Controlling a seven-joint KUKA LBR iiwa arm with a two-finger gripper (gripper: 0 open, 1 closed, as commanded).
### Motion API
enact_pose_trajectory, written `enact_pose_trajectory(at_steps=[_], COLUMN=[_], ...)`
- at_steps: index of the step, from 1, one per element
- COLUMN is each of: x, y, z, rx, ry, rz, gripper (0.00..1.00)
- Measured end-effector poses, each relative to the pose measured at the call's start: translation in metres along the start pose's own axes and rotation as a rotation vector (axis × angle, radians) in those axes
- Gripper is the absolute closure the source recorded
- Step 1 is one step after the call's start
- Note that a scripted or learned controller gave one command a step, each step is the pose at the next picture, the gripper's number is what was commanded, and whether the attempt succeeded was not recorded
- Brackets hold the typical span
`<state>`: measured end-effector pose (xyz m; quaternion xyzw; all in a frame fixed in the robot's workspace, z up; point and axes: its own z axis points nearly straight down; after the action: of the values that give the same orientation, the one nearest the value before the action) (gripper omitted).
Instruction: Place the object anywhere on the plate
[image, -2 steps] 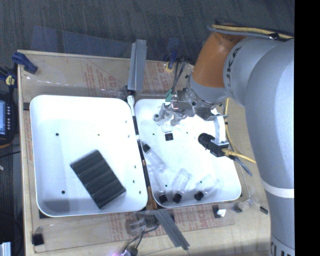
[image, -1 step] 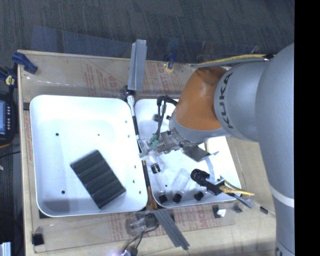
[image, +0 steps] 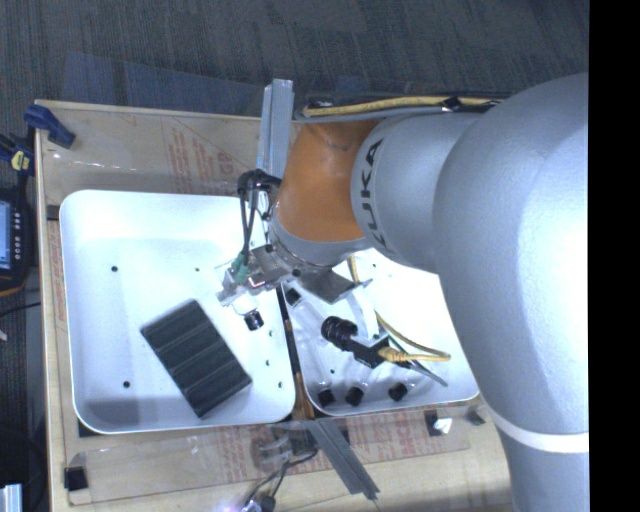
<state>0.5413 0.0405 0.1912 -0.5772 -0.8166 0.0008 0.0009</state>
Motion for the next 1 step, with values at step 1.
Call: enact_pose_trajectory(at_steps=[1], x=[-0.0004], y=[-0.0001], z=[-0.0001], rx=[0.0], ry=[0.0], rz=[0.001], gripper=[0.0])
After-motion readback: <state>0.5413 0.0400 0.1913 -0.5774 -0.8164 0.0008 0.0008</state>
